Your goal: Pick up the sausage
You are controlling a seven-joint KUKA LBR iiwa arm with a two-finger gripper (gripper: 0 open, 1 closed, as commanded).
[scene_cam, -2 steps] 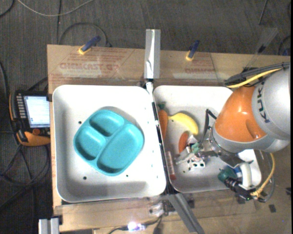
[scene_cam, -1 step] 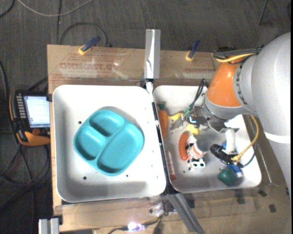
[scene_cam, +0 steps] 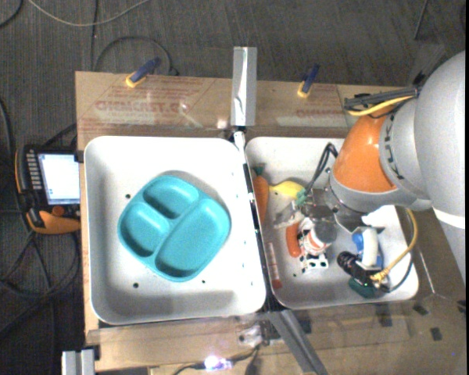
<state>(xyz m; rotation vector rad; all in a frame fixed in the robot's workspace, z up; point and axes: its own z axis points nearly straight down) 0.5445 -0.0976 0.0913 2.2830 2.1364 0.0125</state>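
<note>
The short reddish-brown sausage (scene_cam: pixel 292 240) lies just left of my gripper (scene_cam: pixel 313 237), its long axis running up-down. I cannot tell my grip's state.

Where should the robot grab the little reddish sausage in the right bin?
Probably around the middle of the small reddish-brown sausage, coming straight down from above. It lies flat and long on the floor of the right white bin, so fingers closing across its narrow width should fit. Toys crowd its right side, so aim carefully.
</note>
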